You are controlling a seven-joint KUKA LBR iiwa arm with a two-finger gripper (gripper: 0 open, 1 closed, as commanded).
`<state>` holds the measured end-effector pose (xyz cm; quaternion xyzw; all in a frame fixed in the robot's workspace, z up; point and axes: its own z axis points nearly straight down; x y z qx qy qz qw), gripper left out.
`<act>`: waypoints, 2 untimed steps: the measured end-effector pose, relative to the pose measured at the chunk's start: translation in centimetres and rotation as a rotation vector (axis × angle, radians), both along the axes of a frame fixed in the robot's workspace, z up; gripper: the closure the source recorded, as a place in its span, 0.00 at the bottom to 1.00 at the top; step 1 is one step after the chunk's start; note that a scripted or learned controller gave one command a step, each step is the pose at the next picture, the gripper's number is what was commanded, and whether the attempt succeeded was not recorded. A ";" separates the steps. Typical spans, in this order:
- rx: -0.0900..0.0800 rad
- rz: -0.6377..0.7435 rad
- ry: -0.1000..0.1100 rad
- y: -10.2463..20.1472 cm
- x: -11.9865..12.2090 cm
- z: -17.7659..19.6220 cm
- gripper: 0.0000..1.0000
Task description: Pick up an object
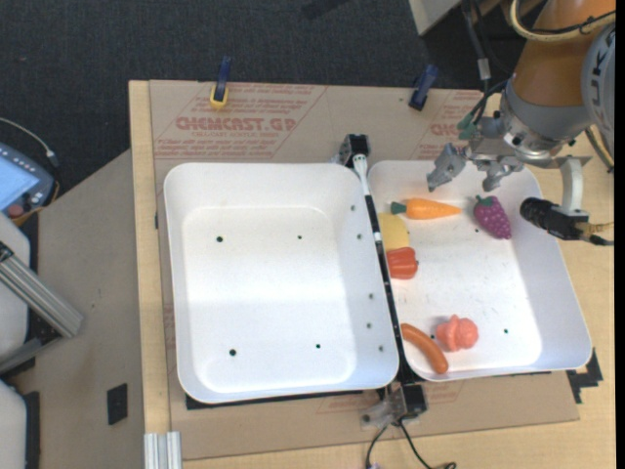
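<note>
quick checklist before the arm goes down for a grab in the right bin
1. Pincer open, nothing between its fingers: ok.
2. Pincer above the shallow white right bin, near its far edge: ok.
3. Targets close by: orange plastic carrot and purple plastic grape bunch lie just below the pincer, apart from each other: ok.
4. Pincer centred over one target: not ok, it hangs between the two.
5. Height above the bin floor: cannot tell.
6. Red plastic pepper touches the yellow block by the divider: not ok for a clean grasp.
</note>
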<state>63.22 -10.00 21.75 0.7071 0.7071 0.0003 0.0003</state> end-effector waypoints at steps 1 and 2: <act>0.001 -0.002 0.000 0.6 -7.4 6.2 0.00; 0.000 -0.007 0.005 -3.8 -13.4 6.3 0.00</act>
